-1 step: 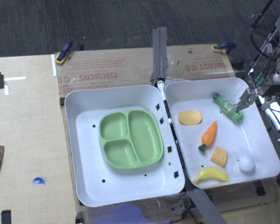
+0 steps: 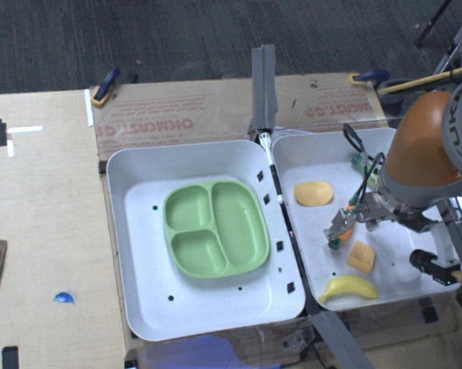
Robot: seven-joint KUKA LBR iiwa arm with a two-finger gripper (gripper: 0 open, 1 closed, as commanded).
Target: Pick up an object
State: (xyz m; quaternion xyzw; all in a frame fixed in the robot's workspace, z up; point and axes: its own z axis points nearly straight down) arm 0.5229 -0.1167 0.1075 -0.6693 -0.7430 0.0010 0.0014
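gripper (image 2: pixel 339 232) hung low in the right bin (image 2: pixel 317 152); i could not tell its opening. just right and nearer sat the orange block (image 2: pixel 361 257). best to centre over it, then descend squarely.

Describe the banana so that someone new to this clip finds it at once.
Look in the right white bin, the one the arm reaches into. The banana lies along its near edge, below the tan block. It is the only long, curved yellow thing there.
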